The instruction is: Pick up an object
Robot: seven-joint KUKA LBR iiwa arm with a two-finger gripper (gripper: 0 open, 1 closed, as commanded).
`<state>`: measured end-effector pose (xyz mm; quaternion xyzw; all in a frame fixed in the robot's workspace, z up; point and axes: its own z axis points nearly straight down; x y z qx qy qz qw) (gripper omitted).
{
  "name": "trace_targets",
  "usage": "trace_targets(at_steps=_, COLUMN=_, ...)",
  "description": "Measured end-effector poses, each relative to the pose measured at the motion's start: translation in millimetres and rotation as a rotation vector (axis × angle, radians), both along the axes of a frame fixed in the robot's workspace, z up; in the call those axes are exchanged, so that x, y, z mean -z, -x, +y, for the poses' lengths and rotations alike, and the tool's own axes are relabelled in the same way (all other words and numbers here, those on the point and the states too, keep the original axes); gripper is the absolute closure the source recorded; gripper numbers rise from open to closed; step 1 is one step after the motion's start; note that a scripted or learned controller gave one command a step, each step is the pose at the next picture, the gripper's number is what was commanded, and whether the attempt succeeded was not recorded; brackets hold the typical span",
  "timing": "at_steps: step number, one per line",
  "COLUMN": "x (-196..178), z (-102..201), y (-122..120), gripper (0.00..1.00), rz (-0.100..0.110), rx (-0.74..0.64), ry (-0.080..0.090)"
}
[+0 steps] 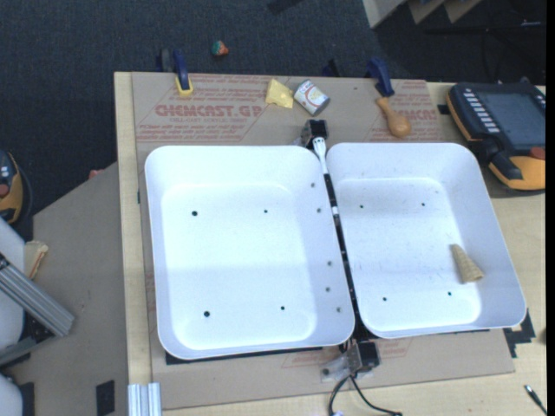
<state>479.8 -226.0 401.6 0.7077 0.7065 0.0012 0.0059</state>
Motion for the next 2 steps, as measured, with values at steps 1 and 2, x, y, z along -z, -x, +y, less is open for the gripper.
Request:
trace_targets(at_steps=1, x=72.6, z=61.6, y=-33.7, gripper=1.00, rz=0.017, rx=-0.009, ry=-0.011)
trace_targets(at_steps=2, x=26.0, z=-2.4, y=0.0, gripper=1.00, rz=0.003, rx=0.005, ry=0.000)
